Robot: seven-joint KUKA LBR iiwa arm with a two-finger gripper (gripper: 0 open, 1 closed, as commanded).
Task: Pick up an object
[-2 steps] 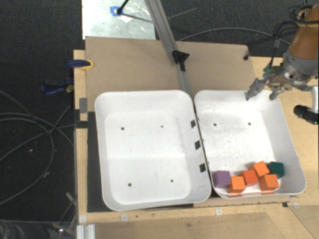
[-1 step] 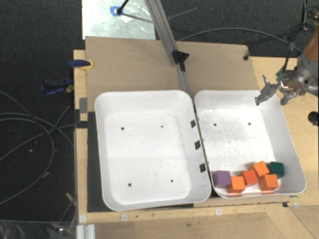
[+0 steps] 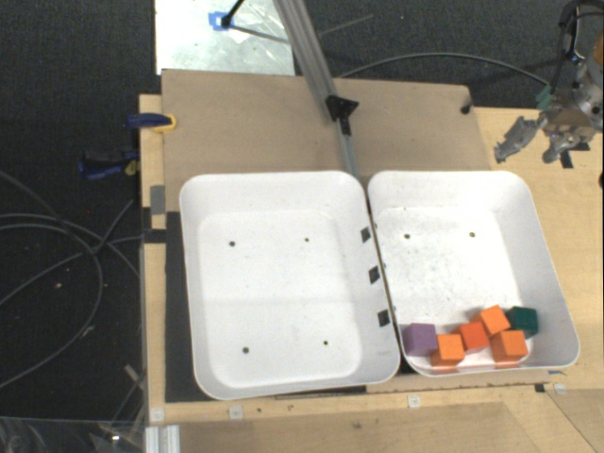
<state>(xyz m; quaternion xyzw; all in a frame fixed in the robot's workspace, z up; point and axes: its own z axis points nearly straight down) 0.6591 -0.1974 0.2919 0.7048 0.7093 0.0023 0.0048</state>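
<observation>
Several small blocks lie clustered in the near right corner of the right bin: a purple block, three orange blocks with another orange one between them, and a dark green block. My gripper hangs at the upper right, beyond the far right corner of the right bin and well away from the blocks. Its fingers stand spread apart with nothing between them.
The left bin lies beside the right one, joined along the middle by black clips. A grey metal pole slants across the bench's far side. Cables run along the floor at left and behind the bench.
</observation>
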